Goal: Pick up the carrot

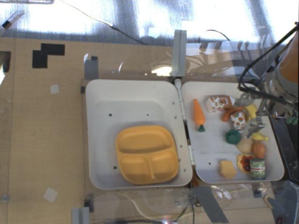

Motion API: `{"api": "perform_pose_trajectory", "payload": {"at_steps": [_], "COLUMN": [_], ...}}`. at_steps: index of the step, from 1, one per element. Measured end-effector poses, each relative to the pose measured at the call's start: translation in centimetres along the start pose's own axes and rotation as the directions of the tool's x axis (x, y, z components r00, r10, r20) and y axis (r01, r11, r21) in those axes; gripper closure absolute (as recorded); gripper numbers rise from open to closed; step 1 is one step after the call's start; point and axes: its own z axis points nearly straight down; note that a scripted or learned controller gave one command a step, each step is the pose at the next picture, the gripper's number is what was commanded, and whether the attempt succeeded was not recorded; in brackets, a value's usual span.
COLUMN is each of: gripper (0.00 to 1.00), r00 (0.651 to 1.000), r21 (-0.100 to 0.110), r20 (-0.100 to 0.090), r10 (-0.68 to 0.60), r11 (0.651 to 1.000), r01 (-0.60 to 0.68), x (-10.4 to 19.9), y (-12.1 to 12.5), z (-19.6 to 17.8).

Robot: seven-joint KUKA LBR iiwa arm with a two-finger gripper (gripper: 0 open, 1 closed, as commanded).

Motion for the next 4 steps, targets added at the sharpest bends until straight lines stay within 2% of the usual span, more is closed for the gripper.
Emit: {"api": "perform_pose_trajectory", "payload": {"at_steps": [1,2,3,4], "gripper": [0.0,0.0,0.0,0.0], "r00": [1.0,0.999,0.999,0.977], "r21": [-0.004,0.002,-0.003,-0.001], "r20": [-0.01,0.02,-0.032,-0.047], "r10": [-0.017,-0.039,0.023,0.208], "r11": [1.0,0.999,1.0,0.978], "r01": [0.017,0.039,-0.023,-0.208], "x": [-2.1,-8.7,-11.4,-11.7], "y": [3.7,3.5,3.4,4.0], "z": [11.0,18.3,19.4,19.6]}}
